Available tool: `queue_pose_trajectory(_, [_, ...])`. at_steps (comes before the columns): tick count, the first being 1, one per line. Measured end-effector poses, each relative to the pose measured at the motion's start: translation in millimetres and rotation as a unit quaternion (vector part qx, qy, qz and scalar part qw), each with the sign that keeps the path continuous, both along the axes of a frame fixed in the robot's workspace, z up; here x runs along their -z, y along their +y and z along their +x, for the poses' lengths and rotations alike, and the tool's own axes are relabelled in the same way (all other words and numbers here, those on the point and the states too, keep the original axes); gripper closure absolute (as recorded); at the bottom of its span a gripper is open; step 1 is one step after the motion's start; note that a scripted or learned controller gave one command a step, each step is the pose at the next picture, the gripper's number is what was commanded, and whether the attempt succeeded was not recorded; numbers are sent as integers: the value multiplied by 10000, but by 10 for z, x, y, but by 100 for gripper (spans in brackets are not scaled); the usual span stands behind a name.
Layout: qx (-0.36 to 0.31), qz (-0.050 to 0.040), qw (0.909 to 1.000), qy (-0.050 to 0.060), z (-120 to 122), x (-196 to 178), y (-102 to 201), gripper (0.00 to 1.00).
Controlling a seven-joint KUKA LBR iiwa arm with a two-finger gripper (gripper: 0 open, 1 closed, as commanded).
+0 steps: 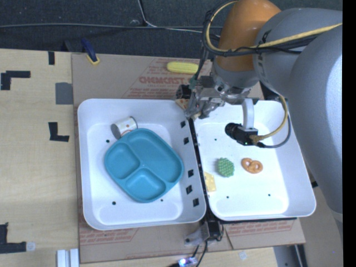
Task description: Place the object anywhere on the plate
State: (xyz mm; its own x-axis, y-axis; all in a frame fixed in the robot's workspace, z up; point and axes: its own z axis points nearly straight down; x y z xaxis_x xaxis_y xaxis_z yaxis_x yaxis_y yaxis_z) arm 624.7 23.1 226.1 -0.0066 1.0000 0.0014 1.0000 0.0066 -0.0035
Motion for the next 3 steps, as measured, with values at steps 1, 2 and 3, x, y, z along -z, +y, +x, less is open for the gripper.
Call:
queue_pose_trajectory(1, [-1,1,10000,-10,-42,-83,505,100])
queue_pose_trajectory(2, [1,-4,10000,-3,-21,50,1048,100])
queue_pose_trajectory(3, [0,0,10000,-10,-102,-62,1545,100])
